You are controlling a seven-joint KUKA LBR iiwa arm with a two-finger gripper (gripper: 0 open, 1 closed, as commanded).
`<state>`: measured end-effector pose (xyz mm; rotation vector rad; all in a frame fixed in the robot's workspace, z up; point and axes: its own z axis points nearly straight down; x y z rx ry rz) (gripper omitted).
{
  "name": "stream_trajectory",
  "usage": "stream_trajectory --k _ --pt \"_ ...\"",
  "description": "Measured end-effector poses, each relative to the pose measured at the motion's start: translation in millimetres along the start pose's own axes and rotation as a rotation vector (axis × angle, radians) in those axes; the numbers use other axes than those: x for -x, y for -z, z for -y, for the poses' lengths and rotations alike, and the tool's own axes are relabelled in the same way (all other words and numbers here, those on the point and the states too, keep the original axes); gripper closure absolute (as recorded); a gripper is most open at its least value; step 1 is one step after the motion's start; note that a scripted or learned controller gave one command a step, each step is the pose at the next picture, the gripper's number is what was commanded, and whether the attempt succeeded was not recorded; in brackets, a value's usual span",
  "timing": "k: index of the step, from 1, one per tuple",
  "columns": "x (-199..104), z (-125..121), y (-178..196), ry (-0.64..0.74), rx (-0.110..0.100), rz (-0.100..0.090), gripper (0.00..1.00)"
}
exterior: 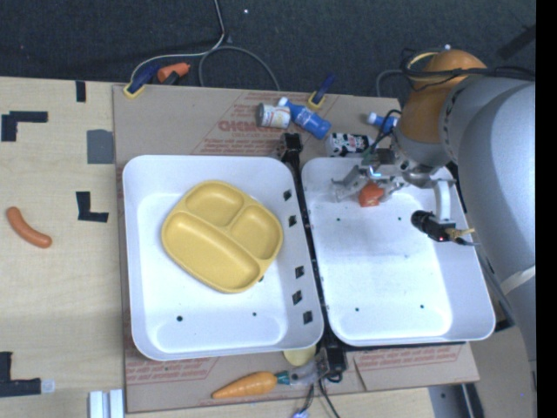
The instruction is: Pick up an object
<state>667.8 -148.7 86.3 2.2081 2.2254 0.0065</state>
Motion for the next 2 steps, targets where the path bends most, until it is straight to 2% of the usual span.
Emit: stream_trajectory --k 1,2 --pt "22 -2 0 -0.006 -0.003 -0.001 0.00" --pt "22 -2 10 -0.005 -0.003 0.002 1.00"
